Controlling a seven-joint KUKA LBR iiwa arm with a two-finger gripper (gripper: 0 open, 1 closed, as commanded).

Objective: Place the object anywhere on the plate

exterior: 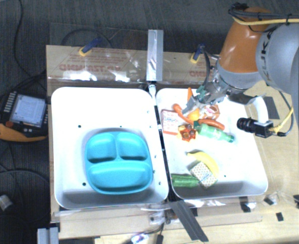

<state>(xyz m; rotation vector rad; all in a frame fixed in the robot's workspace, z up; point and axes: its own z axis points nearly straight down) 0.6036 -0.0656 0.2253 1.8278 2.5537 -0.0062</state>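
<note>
Green cucumber-shaped toy [185, 181] at the right white bin's [251, 151] near edge, gripper [199, 101] over the clutter farther back.
Beside the cucumber sit a checked sponge block [203, 174] and a yellow plastic banana [205, 160]. Farther back lie a green bottle [215, 133], orange carrot pieces [210, 122], a small red-and-gold item [187, 131] and a white card [168, 121]. The gripper hangs low among these; whether its jaws are apart or closed I cannot tell. The blue sectioned plastic plate [120, 161] rests in the left white bin [68, 116], holding nothing.
</note>
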